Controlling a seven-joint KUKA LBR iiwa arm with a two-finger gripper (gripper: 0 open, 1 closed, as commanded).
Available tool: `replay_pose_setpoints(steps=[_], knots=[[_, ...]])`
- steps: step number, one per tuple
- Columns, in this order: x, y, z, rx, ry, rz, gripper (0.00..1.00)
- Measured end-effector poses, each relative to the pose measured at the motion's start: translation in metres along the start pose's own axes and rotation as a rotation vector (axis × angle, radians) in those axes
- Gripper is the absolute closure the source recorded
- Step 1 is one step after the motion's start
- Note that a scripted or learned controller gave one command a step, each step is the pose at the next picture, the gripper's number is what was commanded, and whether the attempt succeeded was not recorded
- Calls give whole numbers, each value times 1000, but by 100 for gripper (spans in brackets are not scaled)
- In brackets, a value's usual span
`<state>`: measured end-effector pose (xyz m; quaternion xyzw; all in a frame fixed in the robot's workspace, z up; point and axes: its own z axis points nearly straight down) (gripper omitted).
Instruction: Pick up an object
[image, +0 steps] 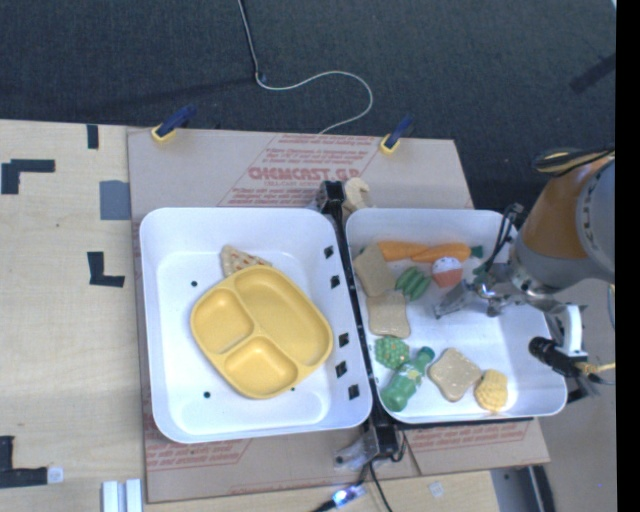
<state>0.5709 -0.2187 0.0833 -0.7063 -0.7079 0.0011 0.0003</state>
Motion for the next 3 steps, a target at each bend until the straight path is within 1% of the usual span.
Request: replay_pose_setpoints(steps=[1, 2, 3], knots=[[0, 1, -12, -4, -2, -1, 100], [0, 1, -54, -4, 1, 1, 100], [9, 8, -106, -5, 0, 0, 100]])
